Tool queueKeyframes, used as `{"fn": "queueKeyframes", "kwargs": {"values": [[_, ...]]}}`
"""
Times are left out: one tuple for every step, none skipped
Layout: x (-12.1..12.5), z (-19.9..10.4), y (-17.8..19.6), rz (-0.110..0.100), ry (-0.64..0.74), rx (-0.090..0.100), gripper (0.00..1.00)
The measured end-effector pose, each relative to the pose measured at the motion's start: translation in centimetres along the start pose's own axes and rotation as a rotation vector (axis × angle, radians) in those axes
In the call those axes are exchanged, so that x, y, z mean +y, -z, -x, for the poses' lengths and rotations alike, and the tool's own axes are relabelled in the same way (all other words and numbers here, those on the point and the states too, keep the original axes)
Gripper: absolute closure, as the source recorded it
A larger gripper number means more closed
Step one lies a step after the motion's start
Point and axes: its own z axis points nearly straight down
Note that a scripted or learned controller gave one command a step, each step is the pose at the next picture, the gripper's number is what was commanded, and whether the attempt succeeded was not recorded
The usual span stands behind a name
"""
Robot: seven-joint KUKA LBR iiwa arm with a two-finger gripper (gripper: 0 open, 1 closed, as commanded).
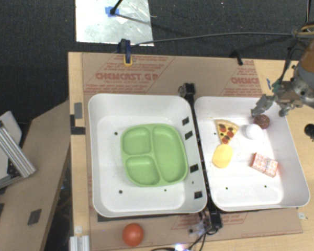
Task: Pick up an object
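The right bin [282,192] holds a pizza slice [226,130], a yellow lemon-like piece [222,156], a white egg-shaped ball [253,132], a dark red round piece [261,121] and a pink patterned block [264,164]. My gripper [273,105] hangs over the bin's far right corner, open, with its two fingers spread just above and behind the dark red piece. Nothing sits between the fingers.
The left bin [102,192] carries a green divided plate [153,154]. An orange-red ball [132,234] lies on the bench in front of the left bin. A black divider with clips [194,140] runs between the bins.
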Motion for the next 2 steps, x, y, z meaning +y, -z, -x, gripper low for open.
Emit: {"fn": "queueKeyframes", "kwargs": {"values": [[0.3,0.0,0.8,0.013,0.003,-0.003,0.00],[0.7,0.8,-4.9,0.010,0.001,-0.003,0.00]]}}
